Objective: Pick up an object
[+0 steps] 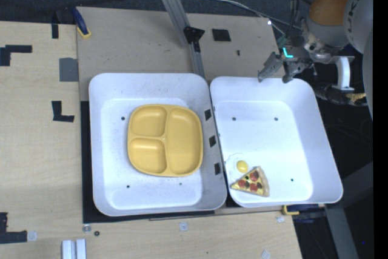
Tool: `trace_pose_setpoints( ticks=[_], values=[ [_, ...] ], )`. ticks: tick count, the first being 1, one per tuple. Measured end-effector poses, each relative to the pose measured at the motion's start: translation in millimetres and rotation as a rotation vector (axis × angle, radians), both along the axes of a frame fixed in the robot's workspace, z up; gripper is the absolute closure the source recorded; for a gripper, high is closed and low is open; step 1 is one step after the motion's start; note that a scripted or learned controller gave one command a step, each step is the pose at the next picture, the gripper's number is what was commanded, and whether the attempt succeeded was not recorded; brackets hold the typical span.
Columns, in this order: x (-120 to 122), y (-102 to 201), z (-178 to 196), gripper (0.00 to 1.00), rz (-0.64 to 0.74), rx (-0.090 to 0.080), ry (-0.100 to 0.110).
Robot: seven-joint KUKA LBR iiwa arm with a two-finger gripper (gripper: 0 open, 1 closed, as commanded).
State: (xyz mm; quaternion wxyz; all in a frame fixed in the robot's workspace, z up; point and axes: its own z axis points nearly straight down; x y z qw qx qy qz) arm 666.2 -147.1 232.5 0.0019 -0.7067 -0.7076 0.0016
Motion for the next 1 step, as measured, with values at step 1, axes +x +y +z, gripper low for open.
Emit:
trace_pose_setpoints(
  ticks=[1],
  values=[
    [0.8,0.1,1.7,0.0,0.001,-0.001,-0.004]
  ],
)
